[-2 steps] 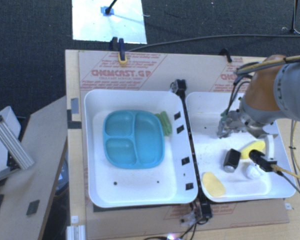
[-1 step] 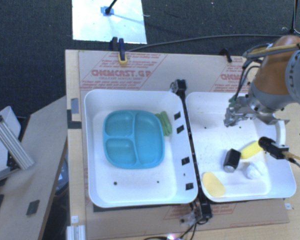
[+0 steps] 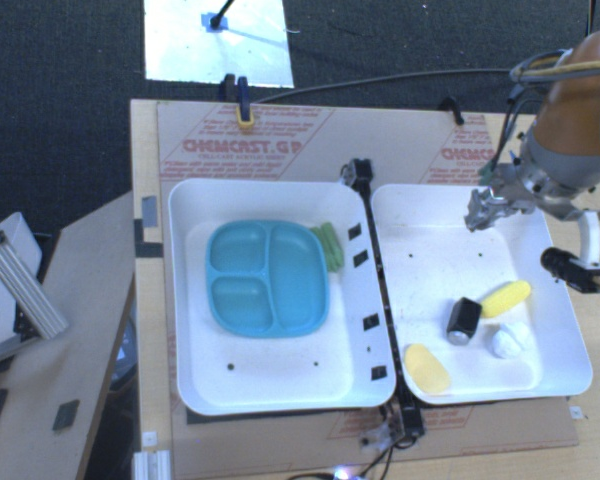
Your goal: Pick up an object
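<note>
Hovering pincer [image 3: 483, 211]: above the right bin's [image 3: 430, 393] far edge, nothing between its fingers; spread cannot be told.
Right bin, near edge: black can [image 3: 464, 320], yellow banana-like piece [image 3: 505, 299], white lump [image 3: 507, 341], yellow oval [image 3: 427, 369].
Left bin [image 3: 195, 368]: blue divided plate [image 3: 268, 277], green item [image 3: 329, 245] touching it.

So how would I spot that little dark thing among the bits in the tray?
Look in the right-hand white bin, toward its near end. The small black can lies beside the yellow banana-shaped piece. It is the only dark thing there; its neighbours are yellow or white.
</note>
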Tool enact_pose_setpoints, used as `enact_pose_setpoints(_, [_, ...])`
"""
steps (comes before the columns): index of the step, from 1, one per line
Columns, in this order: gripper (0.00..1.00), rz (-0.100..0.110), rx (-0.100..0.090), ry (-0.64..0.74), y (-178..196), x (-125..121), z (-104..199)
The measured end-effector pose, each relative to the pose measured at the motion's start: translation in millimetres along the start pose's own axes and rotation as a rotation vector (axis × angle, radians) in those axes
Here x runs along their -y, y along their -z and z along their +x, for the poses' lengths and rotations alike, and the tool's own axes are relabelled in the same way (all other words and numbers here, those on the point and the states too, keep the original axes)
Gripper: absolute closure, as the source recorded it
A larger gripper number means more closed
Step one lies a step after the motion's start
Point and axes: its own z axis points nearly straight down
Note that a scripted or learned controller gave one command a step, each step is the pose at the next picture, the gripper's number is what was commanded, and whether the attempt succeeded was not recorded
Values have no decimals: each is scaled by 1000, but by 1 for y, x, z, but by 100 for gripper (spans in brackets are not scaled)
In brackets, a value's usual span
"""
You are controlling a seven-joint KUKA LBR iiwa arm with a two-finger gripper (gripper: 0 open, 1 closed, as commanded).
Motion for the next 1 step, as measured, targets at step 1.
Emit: enact_pose_setpoints(1, [100, 2, 0, 1, 50, -2, 0])
